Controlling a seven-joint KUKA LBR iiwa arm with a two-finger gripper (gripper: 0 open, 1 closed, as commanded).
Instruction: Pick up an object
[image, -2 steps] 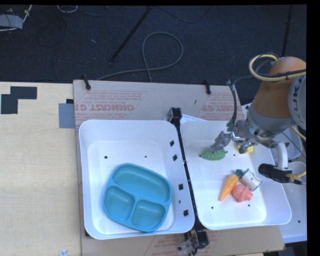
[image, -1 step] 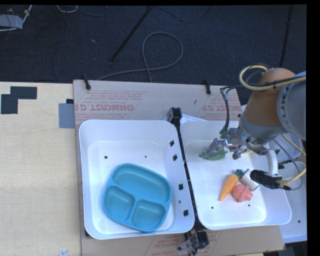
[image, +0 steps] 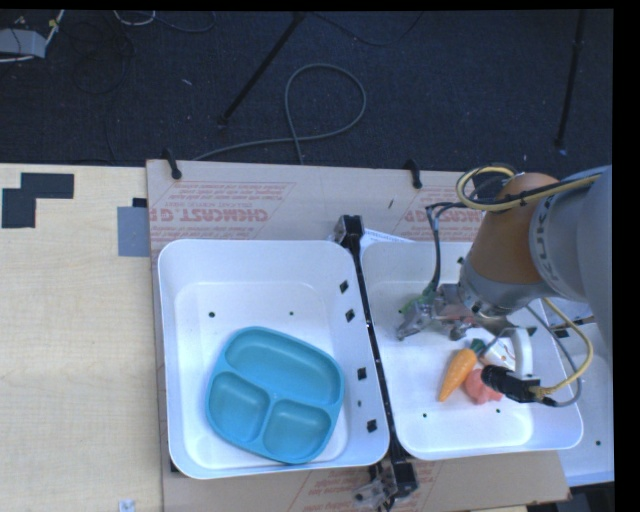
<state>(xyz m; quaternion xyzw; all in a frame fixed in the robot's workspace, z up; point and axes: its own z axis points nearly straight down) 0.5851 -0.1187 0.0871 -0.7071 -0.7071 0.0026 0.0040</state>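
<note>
Two white bins sit side by side on the bench. Left bin (image: 190, 300) holds a blue divided tray (image: 274, 393). Over the right bin (image: 420, 425), the gripper (image: 412, 322) hangs low, fingers spread apart, nothing between them. Orange carrot (image: 458, 372) lies nearby, a pink piece (image: 481, 391) just beside it.

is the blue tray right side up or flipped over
Right side up: the blue tray shows three hollow compartments facing up, lying in the left bin.

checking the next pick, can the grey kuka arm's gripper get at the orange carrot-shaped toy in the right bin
Probably yes. The orange carrot-shaped toy lies uncovered on the right white bin floor, just below the gripper. A pink object touches its right side.
</note>
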